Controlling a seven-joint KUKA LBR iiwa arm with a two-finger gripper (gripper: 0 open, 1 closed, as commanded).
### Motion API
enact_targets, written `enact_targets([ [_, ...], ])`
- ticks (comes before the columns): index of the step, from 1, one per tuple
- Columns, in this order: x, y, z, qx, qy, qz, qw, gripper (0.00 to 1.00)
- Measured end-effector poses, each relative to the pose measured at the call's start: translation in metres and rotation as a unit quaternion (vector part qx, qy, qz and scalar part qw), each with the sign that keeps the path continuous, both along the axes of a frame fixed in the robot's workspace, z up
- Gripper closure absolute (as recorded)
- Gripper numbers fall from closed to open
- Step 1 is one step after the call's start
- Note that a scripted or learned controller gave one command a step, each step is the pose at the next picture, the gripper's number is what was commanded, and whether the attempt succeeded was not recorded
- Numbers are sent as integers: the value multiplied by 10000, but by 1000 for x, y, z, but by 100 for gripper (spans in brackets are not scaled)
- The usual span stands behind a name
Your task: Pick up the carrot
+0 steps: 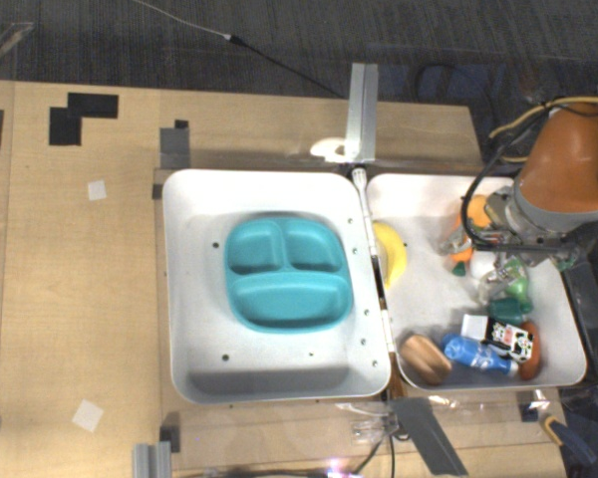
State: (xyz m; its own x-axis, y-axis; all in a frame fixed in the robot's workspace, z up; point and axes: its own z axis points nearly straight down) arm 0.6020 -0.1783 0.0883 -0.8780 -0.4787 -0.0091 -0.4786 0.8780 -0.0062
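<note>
the arm (568, 167) leans over the right bin (424, 297), claw (500, 272) down by the green toy (516, 287); i cannot tell its grip. the carrot (461, 258) lies just left, banana (391, 252) beyond.

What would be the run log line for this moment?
arm: over right white bin | small orange carrot: on bin floor, beside arm | teal divided plastic tray: left bin

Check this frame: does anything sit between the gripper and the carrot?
Nothing visible does. The carrot lies in the right bin, just left of the gripper, with bare bin floor around it. The banana lies further left, out of the way.
</note>
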Motion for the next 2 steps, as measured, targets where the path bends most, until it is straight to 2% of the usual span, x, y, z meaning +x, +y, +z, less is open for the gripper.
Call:
enact_targets([
  [1, -67, 2, 2, -7, -35, 113, 9999, 0],
  [2, 6, 21, 0, 26, -18, -1718, 9851, 0],
])
